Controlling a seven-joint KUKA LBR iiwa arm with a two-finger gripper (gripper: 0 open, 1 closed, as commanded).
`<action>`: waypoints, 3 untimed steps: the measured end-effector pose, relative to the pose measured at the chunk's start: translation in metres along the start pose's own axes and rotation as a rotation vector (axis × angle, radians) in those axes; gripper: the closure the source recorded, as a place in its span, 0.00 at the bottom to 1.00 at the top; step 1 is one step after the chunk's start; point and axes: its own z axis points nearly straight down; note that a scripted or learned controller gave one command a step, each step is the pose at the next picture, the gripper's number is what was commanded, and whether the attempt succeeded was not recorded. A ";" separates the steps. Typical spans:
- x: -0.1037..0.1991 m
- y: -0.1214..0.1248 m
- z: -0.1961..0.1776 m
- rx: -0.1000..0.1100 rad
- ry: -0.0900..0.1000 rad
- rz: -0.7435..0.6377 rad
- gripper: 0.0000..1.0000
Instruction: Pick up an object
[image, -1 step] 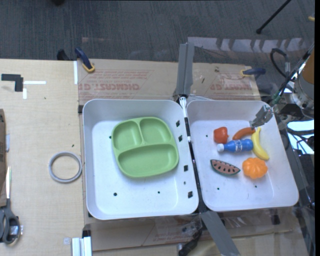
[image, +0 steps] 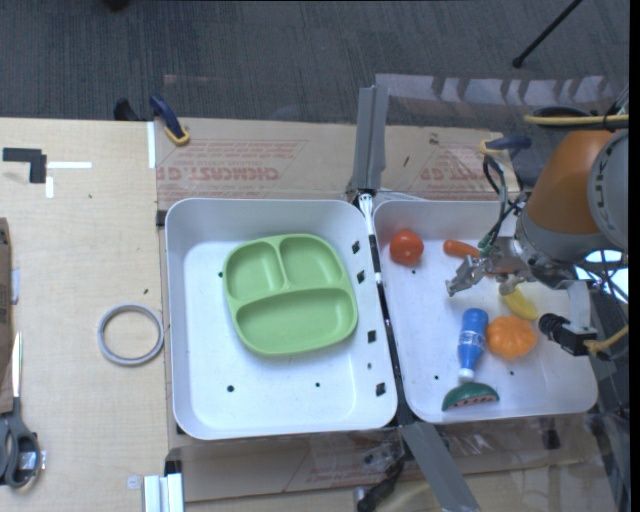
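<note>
You are looking down at a slant on a pale wooden desk (image: 80, 240) that carries two shallow white bins side by side. The left bin (image: 190, 380) holds a green divided plate (image: 290, 293) with three compartments, lying flat near its middle. The right bin (image: 420, 350) holds the loose objects you can pick from. A red tomato (image: 406, 247) sits near its upper left corner. An orange carrot (image: 460, 247) lies just to the right of the tomato. A blue and white bottle (image: 472, 341) lies near the bin's centre, and an orange fruit (image: 512, 338) sits just beside it on the right. A yellow item (image: 520, 301), partly hidden by the arm, lies just above the orange. A watermelon slice (image: 470, 396) rests against the bin's lower wall.

Your arm (image: 565, 195) reaches in from the right, with its gripper (image: 470, 275) low over the right bin, just below the carrot and above the bottle. The jaws appear spread apart, with nothing between them.

On the desk left of the bins lie a roll of tape (image: 130, 333) and, at the lower left edge, a pair of scissors (image: 18, 440).
</note>
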 end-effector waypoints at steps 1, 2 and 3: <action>0.043 -0.049 0.013 0.004 0.001 0.000 0.00; 0.040 -0.049 0.006 0.006 0.001 0.007 1.00; 0.124 -0.006 -0.088 0.003 -0.001 -0.002 1.00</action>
